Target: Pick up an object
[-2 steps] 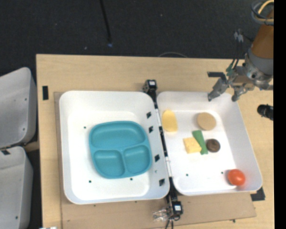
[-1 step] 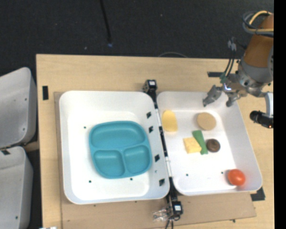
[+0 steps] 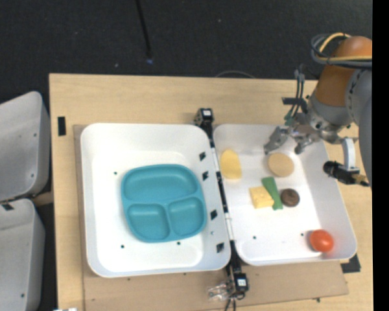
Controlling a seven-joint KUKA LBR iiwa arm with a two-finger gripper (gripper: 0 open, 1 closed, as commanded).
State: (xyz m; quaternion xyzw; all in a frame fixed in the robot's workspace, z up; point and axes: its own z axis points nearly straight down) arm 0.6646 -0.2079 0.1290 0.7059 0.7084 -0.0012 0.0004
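Objects lie scattered in the right bin (image 3: 337,203), and the end effector (image 3: 286,141) hovers over that bin's far side, its two fingers (image 3: 274,141) spread apart with nothing between them. Just below the end effector sits a tan round disc (image 3: 281,165), near the fingertips, though contact cannot be judged from this angle. Off to the end effector's left, a pale yellow oblong piece (image 3: 231,164) rests close to the divider between the bins. Further toward the camera from the end effector, a yellow block (image 3: 260,197) lies touching a green stick (image 3: 271,192), with a dark brown round piece (image 3: 290,197) just beside the stick on its other side. Well away from the end effector, in the bin's near right corner, sits a red ball (image 3: 321,241). The grey arm (image 3: 340,89) with its orange band comes in from the right. Far to the end effector's left, the left bin (image 3: 100,148) carries a teal divided tray (image 3: 163,201), and both bins sit on the wooden bench (image 3: 136,92).
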